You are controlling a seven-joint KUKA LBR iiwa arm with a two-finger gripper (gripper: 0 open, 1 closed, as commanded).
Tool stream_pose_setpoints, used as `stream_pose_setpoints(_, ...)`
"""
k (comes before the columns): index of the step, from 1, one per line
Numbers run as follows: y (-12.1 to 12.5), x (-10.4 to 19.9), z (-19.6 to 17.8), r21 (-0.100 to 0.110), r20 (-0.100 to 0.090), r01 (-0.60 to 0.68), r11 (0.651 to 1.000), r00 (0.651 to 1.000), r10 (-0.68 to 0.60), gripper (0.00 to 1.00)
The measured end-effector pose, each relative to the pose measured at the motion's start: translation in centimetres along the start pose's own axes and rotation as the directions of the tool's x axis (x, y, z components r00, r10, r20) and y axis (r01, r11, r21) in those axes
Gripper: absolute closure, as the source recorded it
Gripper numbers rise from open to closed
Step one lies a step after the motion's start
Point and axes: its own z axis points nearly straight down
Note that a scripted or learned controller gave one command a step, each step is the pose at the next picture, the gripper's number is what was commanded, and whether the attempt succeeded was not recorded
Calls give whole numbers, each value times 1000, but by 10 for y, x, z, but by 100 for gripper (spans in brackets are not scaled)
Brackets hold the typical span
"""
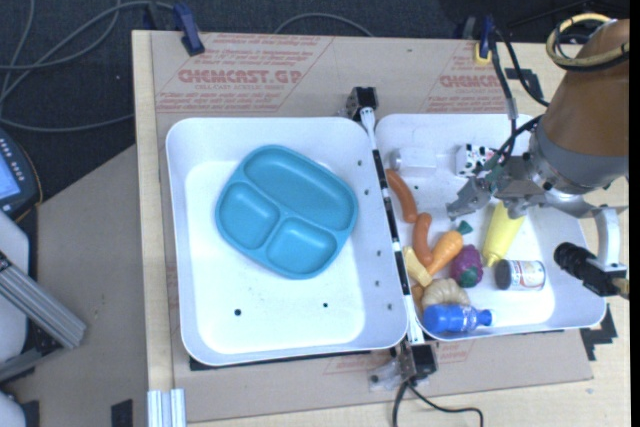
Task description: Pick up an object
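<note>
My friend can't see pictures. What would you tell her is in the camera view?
A robot arm's gripper hangs over the right bin, above a pile of toy food: carrots, a yellow bottle, a blue bottle. The left bin holds a blue divided plate.

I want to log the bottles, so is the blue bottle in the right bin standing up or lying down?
Lying down. The blue bottle rests on its side along the right bin's front wall, cap pointing right.

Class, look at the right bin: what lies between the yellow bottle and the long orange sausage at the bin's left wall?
In the camera view, a carrot lies between the yellow bottle and the sausage.
</note>
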Motion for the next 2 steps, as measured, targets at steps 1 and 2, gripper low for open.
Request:
stream_pose_setpoints(1, 14, -65, 100, -13, 10, -3, 1000, 1000, 3, 0)
stream_pose_setpoints(2, 17, -65, 91, -21, 14, -3, 1000, 1000, 3, 100)
